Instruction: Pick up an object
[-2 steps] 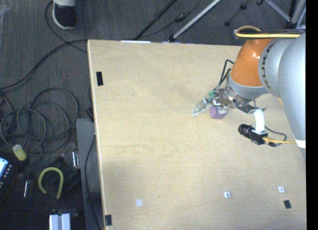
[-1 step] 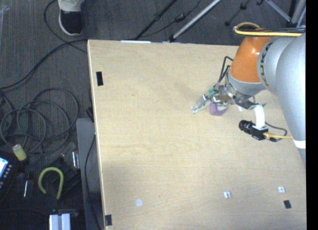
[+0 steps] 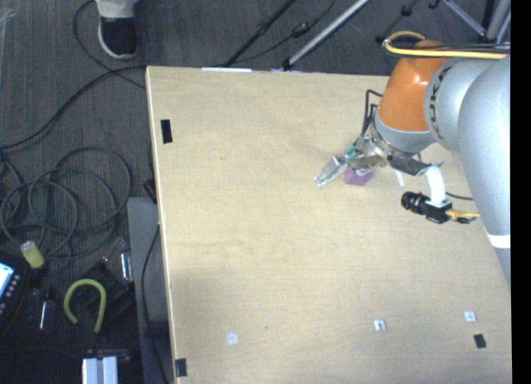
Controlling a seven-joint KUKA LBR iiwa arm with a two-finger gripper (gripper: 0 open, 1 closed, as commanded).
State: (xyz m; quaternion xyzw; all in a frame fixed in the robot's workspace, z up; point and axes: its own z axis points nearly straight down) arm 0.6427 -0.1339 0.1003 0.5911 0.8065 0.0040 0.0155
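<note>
The arm [image 3: 489, 125] reaches in from the right, jaws pointing left.

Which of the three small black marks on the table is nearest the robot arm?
The black mark near the lower right corner; the other two sit at the left edge.

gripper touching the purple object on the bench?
Cannot tell. Camera view: the gripper overlaps the purple object from above, hiding any contact or gap.

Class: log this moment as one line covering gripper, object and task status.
gripper: over tan bench top | purple object: close beside gripper, contact unclear | task: pickup not confirmed
</note>
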